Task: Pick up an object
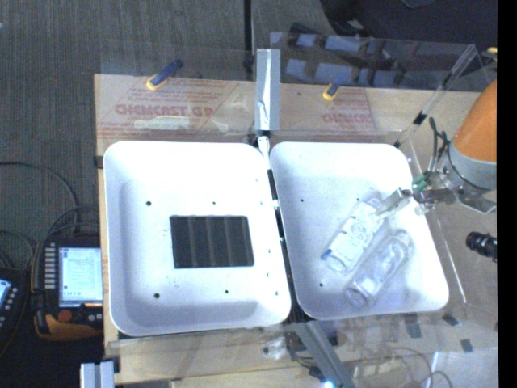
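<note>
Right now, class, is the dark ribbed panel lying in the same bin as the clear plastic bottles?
No, the dark ribbed panel lies in the left bin, while the clear bottles lie in the right bin.

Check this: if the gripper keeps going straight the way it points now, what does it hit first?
Probably the clear plastic bottle in the right bin. The gripper points left and down toward it. Depth is unclear from this single slanted view.

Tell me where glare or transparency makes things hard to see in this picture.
In the camera view, the two clear bottles in the right bin almost blend into its bright white floor; the clear panel behind shows reflections; the dark pad in the left bin stays sharp.
</note>
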Action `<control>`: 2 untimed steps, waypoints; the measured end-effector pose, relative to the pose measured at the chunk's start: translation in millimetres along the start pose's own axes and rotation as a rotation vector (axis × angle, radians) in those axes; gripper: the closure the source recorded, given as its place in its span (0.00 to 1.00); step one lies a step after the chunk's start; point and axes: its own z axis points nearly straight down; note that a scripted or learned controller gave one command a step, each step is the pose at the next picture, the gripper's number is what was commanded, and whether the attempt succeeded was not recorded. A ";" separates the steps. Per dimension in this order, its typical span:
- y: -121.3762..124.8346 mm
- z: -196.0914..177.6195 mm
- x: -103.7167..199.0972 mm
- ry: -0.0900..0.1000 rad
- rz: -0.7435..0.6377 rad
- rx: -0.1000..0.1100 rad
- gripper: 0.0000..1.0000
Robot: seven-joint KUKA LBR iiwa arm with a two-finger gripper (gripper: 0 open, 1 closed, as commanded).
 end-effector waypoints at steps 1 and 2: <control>-16.5 41.5 -0.8 -0.019 -0.067 -0.038 0.00; 98.4 -57.0 32.7 -0.002 -0.003 -0.002 0.00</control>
